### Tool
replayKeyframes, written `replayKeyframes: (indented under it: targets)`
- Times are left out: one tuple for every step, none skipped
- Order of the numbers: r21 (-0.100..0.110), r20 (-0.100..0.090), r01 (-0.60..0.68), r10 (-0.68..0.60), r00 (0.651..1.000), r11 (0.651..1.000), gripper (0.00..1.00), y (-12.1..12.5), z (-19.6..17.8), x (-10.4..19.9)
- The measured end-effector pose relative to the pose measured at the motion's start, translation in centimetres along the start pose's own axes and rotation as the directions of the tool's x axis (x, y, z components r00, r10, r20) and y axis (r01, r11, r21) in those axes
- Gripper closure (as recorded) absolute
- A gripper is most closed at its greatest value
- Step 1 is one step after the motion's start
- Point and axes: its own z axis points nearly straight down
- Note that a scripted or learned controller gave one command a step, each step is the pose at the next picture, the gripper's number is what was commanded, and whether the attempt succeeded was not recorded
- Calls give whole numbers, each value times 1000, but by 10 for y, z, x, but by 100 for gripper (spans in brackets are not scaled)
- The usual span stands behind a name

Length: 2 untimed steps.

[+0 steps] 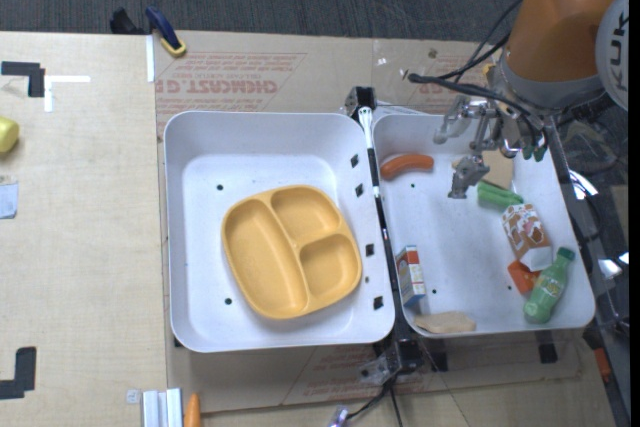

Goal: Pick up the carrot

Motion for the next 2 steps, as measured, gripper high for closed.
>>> replayKeyframes:
  targets:
    - [0, -1, -193, 193, 981, 981, 0, 69, 1, 22]
    - [-1, -2, -107, 107, 994, 994, 0, 121, 2, 109]
